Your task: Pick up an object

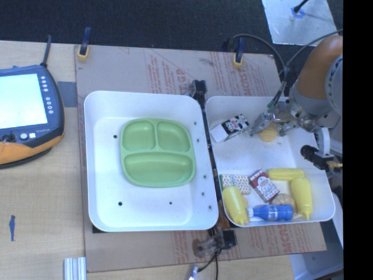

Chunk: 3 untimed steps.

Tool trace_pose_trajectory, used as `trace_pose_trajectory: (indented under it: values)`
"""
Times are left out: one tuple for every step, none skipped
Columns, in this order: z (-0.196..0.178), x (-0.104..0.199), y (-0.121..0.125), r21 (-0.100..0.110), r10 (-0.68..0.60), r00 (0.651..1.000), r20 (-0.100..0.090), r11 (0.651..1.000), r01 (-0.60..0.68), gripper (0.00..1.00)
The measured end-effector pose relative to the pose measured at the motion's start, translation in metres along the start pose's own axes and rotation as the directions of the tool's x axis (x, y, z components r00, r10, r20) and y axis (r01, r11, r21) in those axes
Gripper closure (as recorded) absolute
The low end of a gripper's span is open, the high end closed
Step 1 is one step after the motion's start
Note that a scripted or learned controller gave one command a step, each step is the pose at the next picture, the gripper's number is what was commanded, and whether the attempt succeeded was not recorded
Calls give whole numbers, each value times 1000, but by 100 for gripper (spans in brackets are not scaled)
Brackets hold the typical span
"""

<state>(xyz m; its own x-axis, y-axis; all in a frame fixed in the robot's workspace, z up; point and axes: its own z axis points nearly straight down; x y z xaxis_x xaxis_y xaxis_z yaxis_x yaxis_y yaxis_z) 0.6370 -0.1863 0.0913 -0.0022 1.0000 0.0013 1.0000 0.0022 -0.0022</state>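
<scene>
1. The arm (317, 80) comes in from the right, and its end effector (274, 123) is down in the far end of the right bin (256, 150).
2. Honestly can't tell how wide it's open; the tip is a blur of metal right over a small tan object (268, 135), and nothing is clearly pinched in it.
3. Just left of that sits a black-and-white carton (231, 126), against the bin's left wall.
4. The near end of the right bin is crowded: three yellow pieces (235, 205), a red-and-white packet (264, 186) and a blue bottle (271, 213) lying on its side.
5. The left bin (105, 156) holds a green divided plate (157, 153), lying flat in the middle.
6. A tablet-style controller (26, 112) rests on the counter (35, 214) at far left.
</scene>
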Motion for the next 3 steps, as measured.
trace_pose_trajectory:
  values:
    - [-11,-1,1,-1,-3,1000,0,1000,3,100]
    - [-102,98,20,-3,-3,1000,-1,1000,3,100]
    - [-113,147,20,-1,-2,1000,0,1000,2,100]
